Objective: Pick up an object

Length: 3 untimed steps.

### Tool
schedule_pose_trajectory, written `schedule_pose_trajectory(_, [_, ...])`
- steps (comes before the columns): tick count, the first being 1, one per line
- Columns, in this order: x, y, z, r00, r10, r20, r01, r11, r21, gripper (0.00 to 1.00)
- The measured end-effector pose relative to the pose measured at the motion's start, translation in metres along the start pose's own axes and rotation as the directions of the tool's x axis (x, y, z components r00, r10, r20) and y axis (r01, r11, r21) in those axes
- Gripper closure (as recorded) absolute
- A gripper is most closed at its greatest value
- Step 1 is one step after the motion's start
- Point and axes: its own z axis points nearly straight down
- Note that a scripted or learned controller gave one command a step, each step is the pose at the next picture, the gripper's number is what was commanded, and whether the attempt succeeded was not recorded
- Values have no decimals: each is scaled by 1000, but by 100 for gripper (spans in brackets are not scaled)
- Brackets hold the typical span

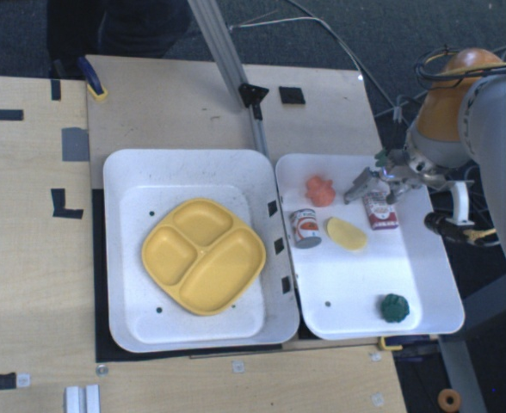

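In the right bin (pixel 425 274), my gripper (pixel 372 193) hovers at the far right, just above a small red and white box (pixel 382 216). Its fingers look spread open; one grey finger (pixel 356 188) points left toward an orange-red lumpy object (pixel 319 190), and nothing shows between them. A small red and white can (pixel 305 227) lies on its side near the bin's left wall, with a yellow oval object (pixel 348 233) beside it. A dark green lump (pixel 395 308) sits near the bin's front right corner.
The left bin (pixel 120 231) holds a yellow divided plate (pixel 203 255). A slanted metal pole (pixel 227 50) stands behind the bins. The arm's grey body with its orange band (pixel 459 101) comes in from the right.
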Motion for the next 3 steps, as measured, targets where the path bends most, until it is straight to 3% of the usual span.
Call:
schedule_pose_trajectory(1, [-2, 3, 32, 1000, 0, 9, 0, 1000, -13, 0])
schedule_pose_trajectory(2, [-3, 6, 17, 1000, -2, 14, 2, 1000, -24, 100])
schedule_pose_trajectory(3, [-4, -4, -33, 1000, 2, 0, -2, 1000, -5, 100])
